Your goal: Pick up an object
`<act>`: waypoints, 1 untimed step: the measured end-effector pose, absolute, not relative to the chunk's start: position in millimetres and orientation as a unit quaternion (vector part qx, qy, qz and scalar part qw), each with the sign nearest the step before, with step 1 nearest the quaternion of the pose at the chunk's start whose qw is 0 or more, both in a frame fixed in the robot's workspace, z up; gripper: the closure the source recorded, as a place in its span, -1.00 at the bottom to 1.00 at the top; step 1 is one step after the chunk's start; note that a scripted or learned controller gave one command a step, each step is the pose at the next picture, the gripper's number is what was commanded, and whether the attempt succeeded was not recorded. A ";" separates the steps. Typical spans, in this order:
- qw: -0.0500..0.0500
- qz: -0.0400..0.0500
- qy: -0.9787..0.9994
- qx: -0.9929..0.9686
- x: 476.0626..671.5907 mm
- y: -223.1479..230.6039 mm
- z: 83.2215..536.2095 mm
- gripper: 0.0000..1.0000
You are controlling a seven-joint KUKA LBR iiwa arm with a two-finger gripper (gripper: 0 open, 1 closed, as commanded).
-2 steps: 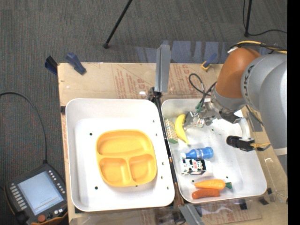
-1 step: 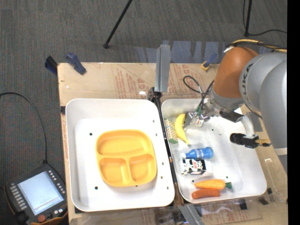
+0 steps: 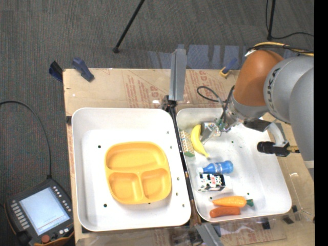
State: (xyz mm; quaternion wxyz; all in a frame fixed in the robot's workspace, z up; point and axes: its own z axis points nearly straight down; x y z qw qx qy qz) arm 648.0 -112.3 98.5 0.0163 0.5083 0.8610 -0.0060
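Reaching from the right, the arm lowers its hand [image 3: 209, 132] beside the banana [image 3: 197, 140]; whether it is apart or together cannot be told.

Tray [image 3: 137, 171] left; banana [image 3: 197, 139] right

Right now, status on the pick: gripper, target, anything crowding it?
Gripper low in right bin, beside banana; finger state unreadable. Nothing seen held. Blue bottle, cow-print carton, carrot and sausage lie nearer the front.

Brown cardboard-topped bench [image 3: 128, 83] with two shallow white bins, left [image 3: 82, 122] and right [image 3: 279, 188], side by side.
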 end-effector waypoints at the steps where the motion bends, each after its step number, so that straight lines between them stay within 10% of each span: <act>1: 0.016 -0.004 0.903 0.430 649.5 -116.2 99.2 -1.00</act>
